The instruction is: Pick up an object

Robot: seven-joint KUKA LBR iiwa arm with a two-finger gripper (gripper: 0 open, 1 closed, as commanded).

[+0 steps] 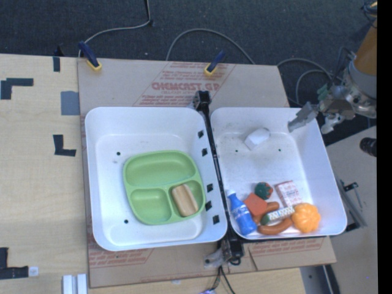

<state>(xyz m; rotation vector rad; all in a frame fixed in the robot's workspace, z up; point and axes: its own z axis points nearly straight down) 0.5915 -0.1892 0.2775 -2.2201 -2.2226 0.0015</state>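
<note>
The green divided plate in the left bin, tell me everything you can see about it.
The green divided plate looks like smooth plastic, rounded, with three compartments: one wide at the far side, two smaller at the near side. It lies flat in the left bin, slightly turned. A tan bread roll sits in its near right compartment.

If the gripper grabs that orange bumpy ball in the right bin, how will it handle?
The orange ball looks rounded, so it may roll if nudged. Its bumpy surface could help grip. It sits against the bin wall and the sausage, likely leaving little finger room.
</note>
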